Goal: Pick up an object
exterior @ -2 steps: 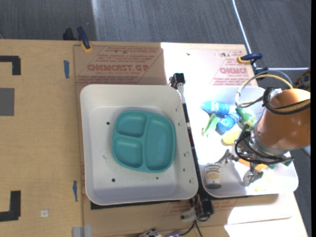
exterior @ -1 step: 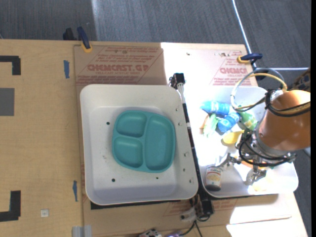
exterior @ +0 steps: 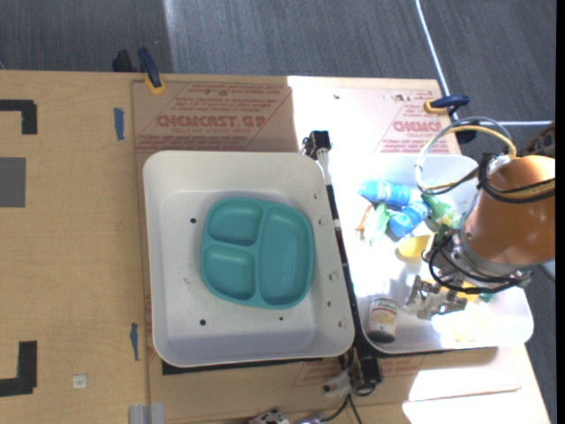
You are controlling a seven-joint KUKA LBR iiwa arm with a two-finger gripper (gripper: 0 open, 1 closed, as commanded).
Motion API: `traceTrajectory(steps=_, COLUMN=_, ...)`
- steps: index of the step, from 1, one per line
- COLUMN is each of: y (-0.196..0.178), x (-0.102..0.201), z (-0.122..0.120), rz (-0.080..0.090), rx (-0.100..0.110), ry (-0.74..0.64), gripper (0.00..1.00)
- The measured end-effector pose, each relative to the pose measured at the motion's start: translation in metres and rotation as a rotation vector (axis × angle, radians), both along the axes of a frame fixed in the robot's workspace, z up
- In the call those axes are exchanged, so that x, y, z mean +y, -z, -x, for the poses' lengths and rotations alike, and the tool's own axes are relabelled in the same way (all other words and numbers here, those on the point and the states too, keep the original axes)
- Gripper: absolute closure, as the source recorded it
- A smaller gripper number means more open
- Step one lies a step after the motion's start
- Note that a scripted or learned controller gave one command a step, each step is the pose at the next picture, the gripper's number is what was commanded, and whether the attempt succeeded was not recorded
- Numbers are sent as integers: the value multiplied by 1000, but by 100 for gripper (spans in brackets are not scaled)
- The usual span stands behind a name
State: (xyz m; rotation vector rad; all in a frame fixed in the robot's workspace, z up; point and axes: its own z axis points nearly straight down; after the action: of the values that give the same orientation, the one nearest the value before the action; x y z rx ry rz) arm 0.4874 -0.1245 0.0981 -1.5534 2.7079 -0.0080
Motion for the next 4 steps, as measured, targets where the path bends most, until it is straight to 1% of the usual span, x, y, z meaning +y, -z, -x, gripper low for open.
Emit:
traceTrajectory(steps=1, y=0, x=0, z=0, rz=0, rx=1, ry=0, gripper=0)
traceTrajectory(steps=2, y=8, x=3, z=-2, rz=14, rx=-18, ry=-297, gripper=0)
traceTrajectory(steps=3, y=11, x=-3, z=4, rz=14, rx=4, ry=-500, gripper=0)
traceTrajectory(steps=4, y=11, x=-4, z=5, rz=12, rx=4, ry=-655, gripper=0)
